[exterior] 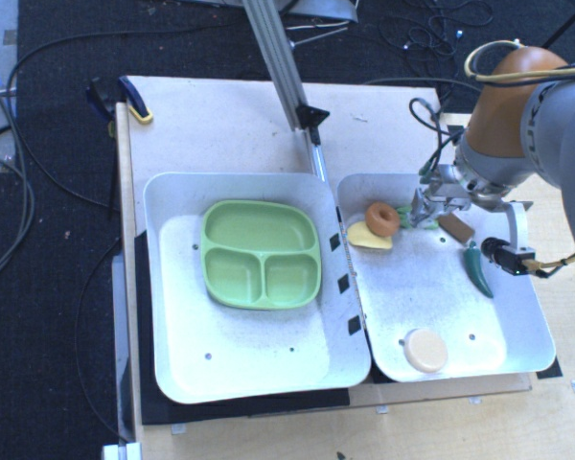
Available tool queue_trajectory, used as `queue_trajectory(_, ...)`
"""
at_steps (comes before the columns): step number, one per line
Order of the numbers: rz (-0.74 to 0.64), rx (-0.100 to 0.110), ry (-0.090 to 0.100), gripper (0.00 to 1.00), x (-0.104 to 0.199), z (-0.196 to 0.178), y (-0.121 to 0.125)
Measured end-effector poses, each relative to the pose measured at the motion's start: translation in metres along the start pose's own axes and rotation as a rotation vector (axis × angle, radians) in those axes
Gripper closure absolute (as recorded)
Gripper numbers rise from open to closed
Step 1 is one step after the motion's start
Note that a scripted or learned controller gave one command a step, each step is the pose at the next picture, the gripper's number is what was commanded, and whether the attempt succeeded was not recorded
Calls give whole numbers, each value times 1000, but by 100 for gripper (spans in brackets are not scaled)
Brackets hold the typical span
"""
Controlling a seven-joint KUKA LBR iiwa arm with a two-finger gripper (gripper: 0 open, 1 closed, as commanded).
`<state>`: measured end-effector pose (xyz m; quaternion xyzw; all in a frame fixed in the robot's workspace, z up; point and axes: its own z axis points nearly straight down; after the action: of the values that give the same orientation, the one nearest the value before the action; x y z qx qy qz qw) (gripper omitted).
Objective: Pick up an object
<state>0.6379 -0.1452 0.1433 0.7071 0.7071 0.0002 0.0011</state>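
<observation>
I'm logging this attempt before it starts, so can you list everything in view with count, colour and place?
bins: 2, white, side by side on the bench
divided plate: 1, light green, left bin
doughnut: 1, orange-brown, right bin, far end
yellow piece: 1, yellow, beside the doughnut
brown block: 1, brown, right bin, near the claw
pepper: 1, dark green, right bin's right side
round disc: 1, cream, right bin's near end
arm: 1, grey with orange band, from the right
claw: 1, over right bin's far end
</observation>
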Motion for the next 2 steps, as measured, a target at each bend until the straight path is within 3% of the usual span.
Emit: queue_trajectory(2,-2,-3,0,100,-12,-100,7)
